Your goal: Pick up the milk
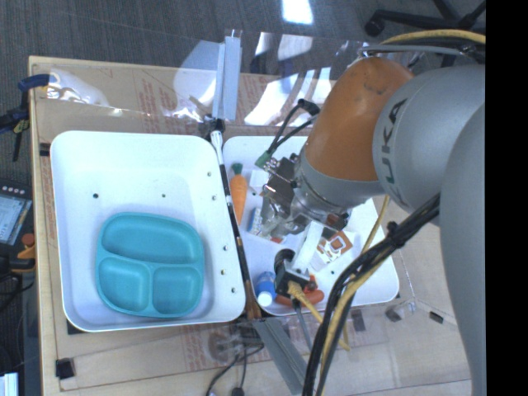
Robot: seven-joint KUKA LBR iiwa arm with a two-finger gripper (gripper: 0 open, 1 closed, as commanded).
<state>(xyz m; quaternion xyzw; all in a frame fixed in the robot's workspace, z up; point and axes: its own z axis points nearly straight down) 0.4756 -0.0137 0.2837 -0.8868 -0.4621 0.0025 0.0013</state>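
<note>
The milk (324, 247) looks like a small white carton with brown-orange print, lying in the right bin (381, 280) and partly covered by the arm. My gripper (272, 219) hangs low in that bin, just left of the carton and right of an orange carrot (238, 195). The wrist and its cables hide much of the bin floor around the gripper. I see nothing clearly held.
A teal divided plate (151, 264) lies in the left bin (74, 180). Near the right bin's front edge sit a blue-capped bottle (264, 289) and a small red-orange item (302, 287). The arm's grey and orange body covers the right bin's far right side.
</note>
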